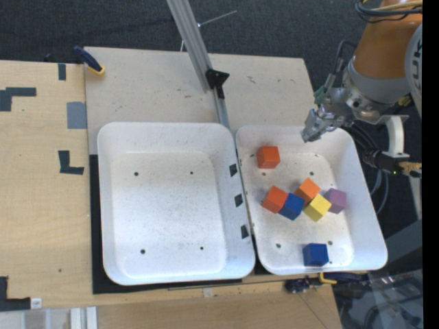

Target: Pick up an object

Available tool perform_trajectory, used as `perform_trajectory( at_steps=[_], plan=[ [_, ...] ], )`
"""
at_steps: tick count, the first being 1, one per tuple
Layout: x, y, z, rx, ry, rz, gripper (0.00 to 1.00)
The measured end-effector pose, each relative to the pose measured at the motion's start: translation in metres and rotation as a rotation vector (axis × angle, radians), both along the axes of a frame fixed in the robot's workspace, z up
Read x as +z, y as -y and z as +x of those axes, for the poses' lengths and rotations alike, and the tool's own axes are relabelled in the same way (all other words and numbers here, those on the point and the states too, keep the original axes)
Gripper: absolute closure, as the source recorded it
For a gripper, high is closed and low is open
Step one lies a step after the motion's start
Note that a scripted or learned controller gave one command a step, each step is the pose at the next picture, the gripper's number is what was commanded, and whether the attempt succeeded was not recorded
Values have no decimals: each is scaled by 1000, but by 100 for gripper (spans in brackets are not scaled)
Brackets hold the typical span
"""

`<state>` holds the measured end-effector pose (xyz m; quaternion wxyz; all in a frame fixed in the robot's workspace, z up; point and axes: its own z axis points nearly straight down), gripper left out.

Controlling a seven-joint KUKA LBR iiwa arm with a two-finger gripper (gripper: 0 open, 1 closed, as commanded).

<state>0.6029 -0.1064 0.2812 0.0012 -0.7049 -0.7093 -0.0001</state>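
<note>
The right bin holds several small blocks. An orange block lies alone near its far left. A cluster sits mid-bin: an orange block, a blue block, another orange block, a yellow block and a purple block. A second blue block rests near the front edge. My gripper hangs over the bin's far right corner, above and right of the lone orange block, with nothing visibly held.
The left bin stands beside the right one. A slanted metal pole crosses the bench behind the bins. A blue-and-yellow tool lies at the far left of the bench.
</note>
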Motion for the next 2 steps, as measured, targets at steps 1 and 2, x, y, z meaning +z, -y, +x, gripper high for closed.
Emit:
perform_trajectory(
  at_steps=[1,2],
  plan=[
    [-20,-44,-21,-1,-2,-1,100],
    [-20,-93,-48,0,-2,0,100]
  ],
)
